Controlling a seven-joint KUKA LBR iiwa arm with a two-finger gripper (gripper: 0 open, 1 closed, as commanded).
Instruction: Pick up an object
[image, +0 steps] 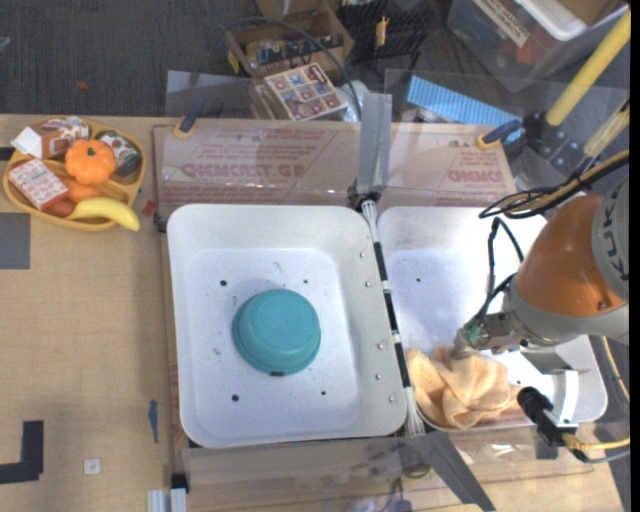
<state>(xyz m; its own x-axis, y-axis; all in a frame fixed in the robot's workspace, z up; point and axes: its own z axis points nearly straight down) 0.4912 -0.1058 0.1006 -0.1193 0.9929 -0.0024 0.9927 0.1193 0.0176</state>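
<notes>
Two white bins sit side by side, the left bin (200, 250) holding one upturned teal bowl (277, 331), the right bin (430, 240) one crumpled peach cloth (462, 388) under the gripper (470, 338), whose grip I cannot tell, behind panels reading "CHEMCRAT".

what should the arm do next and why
Probably lower a little onto the cloth. The gripper sits just above the cloth's upper edge in the right bin, with nothing seen held; the teal bowl lies off in the left bin.
</notes>
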